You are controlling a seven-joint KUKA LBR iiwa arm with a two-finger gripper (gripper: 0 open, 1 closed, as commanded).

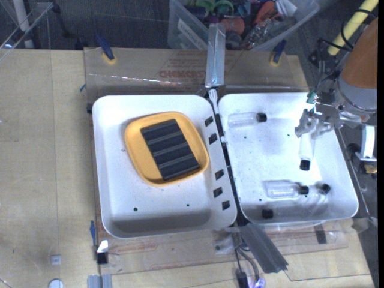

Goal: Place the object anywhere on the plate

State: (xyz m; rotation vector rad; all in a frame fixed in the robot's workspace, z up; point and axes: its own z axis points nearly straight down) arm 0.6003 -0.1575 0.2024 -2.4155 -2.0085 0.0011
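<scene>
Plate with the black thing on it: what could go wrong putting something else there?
The black ridged block covers most of the yellow plate, so a new thing might land on it and slide off. The clear bottles in the right bin look round and might roll or slip. The gripper hangs there, so a carry could bump the wall between bins.

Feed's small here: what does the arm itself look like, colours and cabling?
The grey robot arm carries a broad orange band above its wrist. A yellow cable loops behind it near the top edge. The two-finger gripper is pale silvery metal.
</scene>
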